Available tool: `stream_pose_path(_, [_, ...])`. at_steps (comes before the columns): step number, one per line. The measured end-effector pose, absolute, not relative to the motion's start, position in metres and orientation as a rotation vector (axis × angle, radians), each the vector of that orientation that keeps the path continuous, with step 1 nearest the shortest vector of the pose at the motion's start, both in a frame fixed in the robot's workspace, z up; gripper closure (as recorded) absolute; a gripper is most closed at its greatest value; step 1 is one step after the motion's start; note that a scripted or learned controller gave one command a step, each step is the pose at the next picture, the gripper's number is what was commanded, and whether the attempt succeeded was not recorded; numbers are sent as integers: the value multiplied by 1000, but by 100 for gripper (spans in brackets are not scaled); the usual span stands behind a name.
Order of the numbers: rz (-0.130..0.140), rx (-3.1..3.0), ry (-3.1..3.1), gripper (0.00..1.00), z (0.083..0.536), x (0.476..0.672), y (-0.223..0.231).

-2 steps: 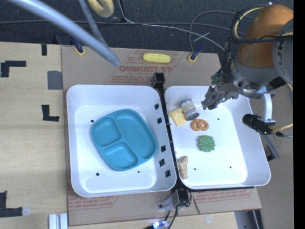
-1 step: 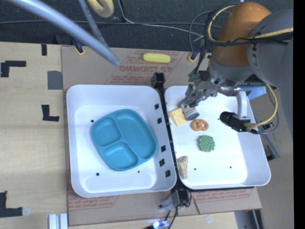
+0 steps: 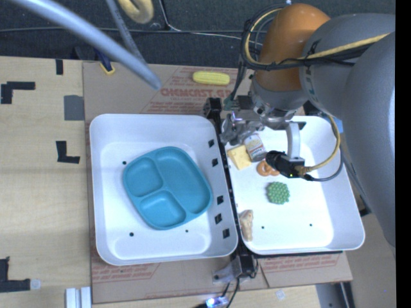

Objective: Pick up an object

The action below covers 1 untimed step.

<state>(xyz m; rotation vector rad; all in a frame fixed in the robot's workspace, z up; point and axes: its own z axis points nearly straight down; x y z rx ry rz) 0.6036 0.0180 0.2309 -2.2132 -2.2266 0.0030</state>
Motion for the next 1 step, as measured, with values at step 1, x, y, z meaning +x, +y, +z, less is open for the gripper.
stream_pose_path(1, [1,-2214,-2226,100,231,606,62])
